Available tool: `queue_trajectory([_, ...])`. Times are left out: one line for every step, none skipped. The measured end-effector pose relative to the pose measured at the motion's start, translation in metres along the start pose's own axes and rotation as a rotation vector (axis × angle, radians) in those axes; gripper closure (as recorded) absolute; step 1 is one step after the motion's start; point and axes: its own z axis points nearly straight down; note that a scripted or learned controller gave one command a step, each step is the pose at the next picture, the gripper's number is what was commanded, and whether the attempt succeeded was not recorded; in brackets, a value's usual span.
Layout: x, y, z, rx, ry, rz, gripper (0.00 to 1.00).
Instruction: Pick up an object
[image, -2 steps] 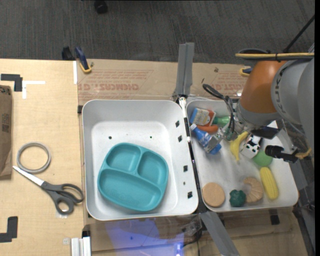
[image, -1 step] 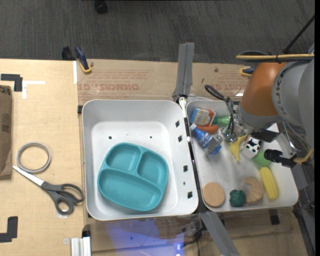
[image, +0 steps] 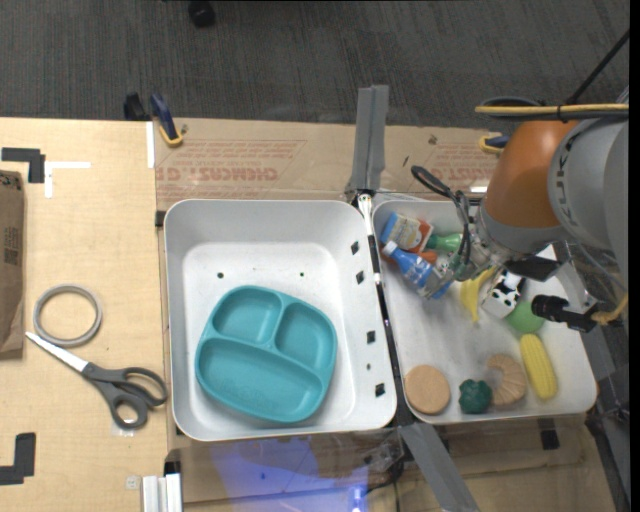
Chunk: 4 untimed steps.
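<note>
The right bin (image: 440, 345) holds several toys. A blue and red bottle (image: 412, 262) lies at its far left, and a yellow banana (image: 469, 293) sits beside it. A black-and-white cow (image: 503, 292), a green fruit (image: 524, 318) and a yellow corn cob (image: 539, 365) lie to the right. Along the near wall rest a round tan cookie (image: 428, 389), a green broccoli piece (image: 476, 396) and a tan bread piece (image: 507, 378). My gripper (image: 462, 260) hangs low over the bottle and banana, under the grey arm's orange band (image: 525, 180).
The left bin (image: 190, 250) holds a teal divided plate (image: 266, 352). Scissors (image: 105, 380) and a tape ring (image: 68, 314) lie on the bench to the left. A grey divider bar (image: 370, 140) stands between the bins at the back.
</note>
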Motion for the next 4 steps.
queue_trajectory([-0.015,0.016,0.010,0.004,0.002,0.645,1.00])
queue_trajectory([-0.024,0.013,-0.170,0.002,0.001,0.918,1.00])
queue_trajectory([-0.001,-0.029,-0.018,0.005,0.004,0.920,1.00])
queue_trajectory([-0.001,-0.028,-0.019,0.004,0.003,0.919,0.00])
